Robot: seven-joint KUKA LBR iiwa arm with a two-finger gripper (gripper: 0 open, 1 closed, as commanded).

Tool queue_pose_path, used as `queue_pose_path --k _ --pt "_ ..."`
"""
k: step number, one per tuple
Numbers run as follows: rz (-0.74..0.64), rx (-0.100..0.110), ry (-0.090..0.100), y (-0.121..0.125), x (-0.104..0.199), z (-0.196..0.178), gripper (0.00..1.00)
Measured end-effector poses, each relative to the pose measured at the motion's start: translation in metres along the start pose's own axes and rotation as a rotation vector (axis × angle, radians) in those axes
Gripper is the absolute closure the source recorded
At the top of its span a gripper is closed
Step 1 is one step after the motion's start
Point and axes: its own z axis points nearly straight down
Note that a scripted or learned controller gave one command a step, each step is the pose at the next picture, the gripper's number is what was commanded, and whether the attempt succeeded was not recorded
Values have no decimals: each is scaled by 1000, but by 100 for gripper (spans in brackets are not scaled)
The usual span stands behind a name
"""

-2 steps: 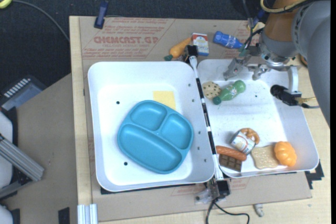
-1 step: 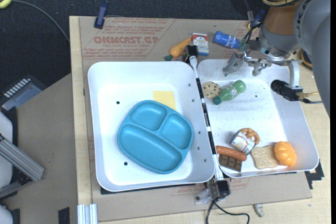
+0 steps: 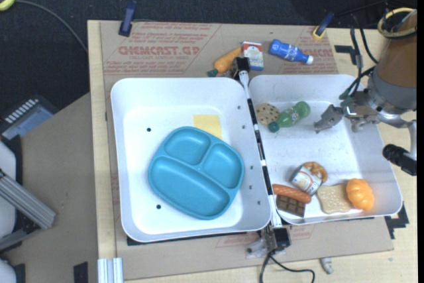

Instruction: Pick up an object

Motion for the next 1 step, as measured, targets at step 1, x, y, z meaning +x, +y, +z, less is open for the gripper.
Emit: queue_pose_path --k 1 --pt "-3 -2 2 39 75 22 0"
